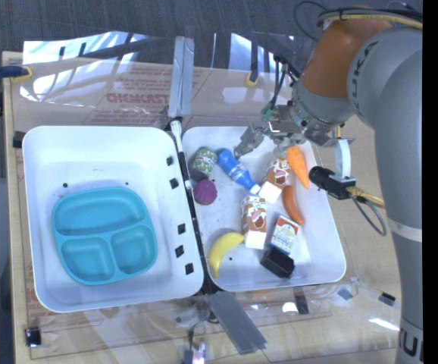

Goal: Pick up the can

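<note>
The can (202, 162) is small, olive-green and grey, and stands near the left wall of the right bin (325, 233), toward the back. A blue bottle (236, 170) lies just to its right and a purple ball (205, 192) just in front of it. My gripper (263, 147) hangs over the back of the right bin, to the right of the can and above the bottle's far end. Its fingers are spread, and one grey finger (245, 142) points down and to the left. Nothing sits between them. The gripper is apart from the can.
The right bin also holds a banana (223, 251), two carrots (298, 165), small cartons (254, 215) and a black box (277, 263), packed closely. The left bin (45, 146) holds a blue divided plate (104, 233). A cable (370, 203) loops off the wrist at the right.
</note>
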Controlling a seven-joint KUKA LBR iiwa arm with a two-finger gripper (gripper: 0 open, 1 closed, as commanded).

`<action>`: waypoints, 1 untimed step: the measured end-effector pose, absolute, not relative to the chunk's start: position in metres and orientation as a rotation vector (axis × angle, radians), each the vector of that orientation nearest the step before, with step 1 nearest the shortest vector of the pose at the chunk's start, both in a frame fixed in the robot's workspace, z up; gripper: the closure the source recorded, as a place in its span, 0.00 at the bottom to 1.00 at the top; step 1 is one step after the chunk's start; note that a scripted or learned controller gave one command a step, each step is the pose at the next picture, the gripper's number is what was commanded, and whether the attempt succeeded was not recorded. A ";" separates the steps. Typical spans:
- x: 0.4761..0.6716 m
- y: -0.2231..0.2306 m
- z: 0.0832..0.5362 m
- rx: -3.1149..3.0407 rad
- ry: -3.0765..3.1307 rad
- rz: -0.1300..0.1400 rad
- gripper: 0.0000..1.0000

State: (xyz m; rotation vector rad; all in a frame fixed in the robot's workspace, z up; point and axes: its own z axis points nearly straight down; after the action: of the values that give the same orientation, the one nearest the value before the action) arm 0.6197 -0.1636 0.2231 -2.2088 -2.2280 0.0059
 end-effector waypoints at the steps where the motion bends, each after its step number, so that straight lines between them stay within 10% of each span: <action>1: 0.593 -0.204 0.117 -2.263 -2.209 -0.021 0.00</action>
State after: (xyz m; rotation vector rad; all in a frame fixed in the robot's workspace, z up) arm 0.5928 -0.2041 0.1165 -2.2631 -2.2089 -0.0209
